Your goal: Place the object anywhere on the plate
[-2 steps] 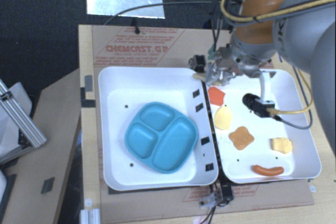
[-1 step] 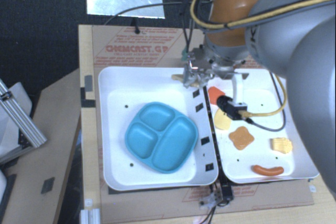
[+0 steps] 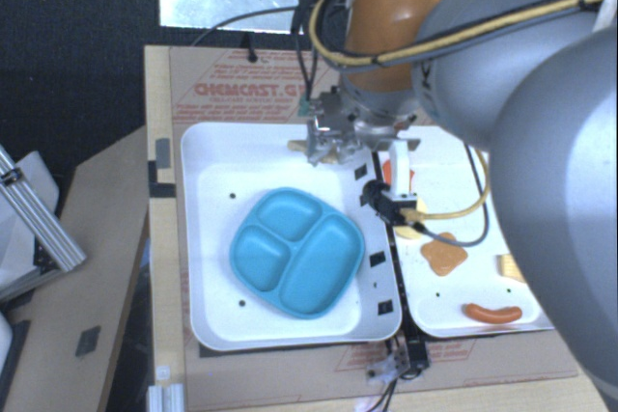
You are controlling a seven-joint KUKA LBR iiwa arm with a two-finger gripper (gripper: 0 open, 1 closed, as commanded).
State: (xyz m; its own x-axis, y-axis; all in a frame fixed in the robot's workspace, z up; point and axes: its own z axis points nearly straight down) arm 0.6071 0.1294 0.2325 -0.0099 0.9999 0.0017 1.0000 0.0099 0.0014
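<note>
The end effector [image 3: 333, 148] hangs over the far edge of the left bin [image 3: 208, 207], near the divider between the bins; its state cannot be determined. The blue three-compartment plate [image 3: 296, 251] lies in the left bin. In the right bin [image 3: 435, 318], a sausage-shaped object [image 3: 492, 313] lies near the front edge, an orange flat piece [image 3: 443, 256] mid-bin

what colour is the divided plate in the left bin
Light blue plate, seen in the camera view.
</note>
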